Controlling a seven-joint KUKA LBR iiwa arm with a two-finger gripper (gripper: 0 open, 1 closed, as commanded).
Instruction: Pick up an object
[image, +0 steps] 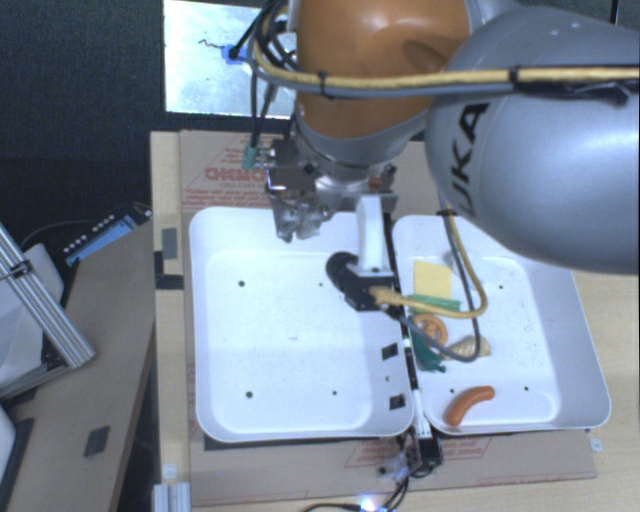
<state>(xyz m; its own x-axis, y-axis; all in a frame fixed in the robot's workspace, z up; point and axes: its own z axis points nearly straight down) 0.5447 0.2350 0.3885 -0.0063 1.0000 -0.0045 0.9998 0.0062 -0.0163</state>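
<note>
The yellow slab is the loose object nearest the gripper, lying apart from it at about 4 o'clock. The gripper hangs over the left bin at that bin's 12 o'clock edge. Nothing is seen in its grasp, and I cannot tell whether it is spread or clenched (it is blurred). The slab lies at 10 o'clock in the right bin. Just beside it toward 6 o'clock is an orange ring, then a green piece. An orange sausage shape rests at the bin's 7 o'clock. The grey arm spans 12 to 3 o'clock.
</note>
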